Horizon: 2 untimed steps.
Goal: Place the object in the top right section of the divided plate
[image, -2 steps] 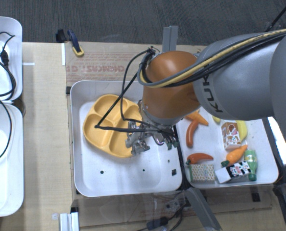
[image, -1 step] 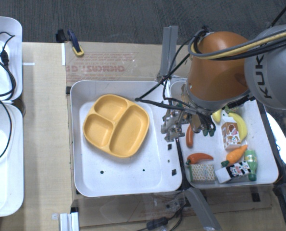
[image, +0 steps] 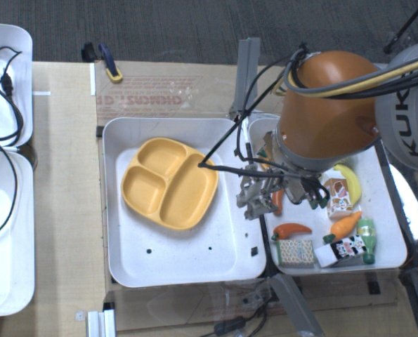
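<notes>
Camera view: gripper (image: pixel 259 201) hangs over the rim between the bins; its open-or-shut state cannot be told. Yellow divided plate (image: pixel 169 182) lies in the left bin (image: pixel 180 258). Toy foods, including a carrot (image: pixel 346 224), sit in the right bin (image: pixel 391 244).

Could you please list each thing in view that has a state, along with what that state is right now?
Divided plate: yellow, lying flat in the left bin, nothing in its sections.
Tool: low over the rim between the two bins.
Banana: lying in the right bin, partly under the arm.
Carrot: lying on its side.
Red pepper: lying on its side.
Small carton: lying flat.
</notes>
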Each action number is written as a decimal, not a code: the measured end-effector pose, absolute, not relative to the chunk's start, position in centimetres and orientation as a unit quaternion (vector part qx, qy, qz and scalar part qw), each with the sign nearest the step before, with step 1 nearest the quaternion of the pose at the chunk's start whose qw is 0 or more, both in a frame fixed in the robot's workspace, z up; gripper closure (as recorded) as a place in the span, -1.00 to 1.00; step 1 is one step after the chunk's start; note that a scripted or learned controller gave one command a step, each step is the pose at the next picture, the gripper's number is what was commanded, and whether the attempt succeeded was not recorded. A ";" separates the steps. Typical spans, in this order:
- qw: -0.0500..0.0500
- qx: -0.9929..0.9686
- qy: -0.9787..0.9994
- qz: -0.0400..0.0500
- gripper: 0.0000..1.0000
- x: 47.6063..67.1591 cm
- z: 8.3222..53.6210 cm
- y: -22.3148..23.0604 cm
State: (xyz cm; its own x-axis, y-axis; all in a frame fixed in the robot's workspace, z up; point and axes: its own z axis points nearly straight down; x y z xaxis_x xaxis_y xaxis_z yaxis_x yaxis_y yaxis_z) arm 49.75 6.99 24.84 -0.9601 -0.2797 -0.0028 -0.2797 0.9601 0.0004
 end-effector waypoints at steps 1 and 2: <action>0.000 -0.239 0.971 0.001 1.00 49.1 14.3 14.1; -0.011 -0.331 0.944 0.000 1.00 57.2 9.0 12.5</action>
State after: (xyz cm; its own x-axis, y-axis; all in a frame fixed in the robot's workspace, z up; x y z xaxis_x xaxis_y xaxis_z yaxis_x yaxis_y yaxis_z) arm 57.20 12.47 8.95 -0.7810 -0.6242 0.0212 -0.6242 0.7812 0.0081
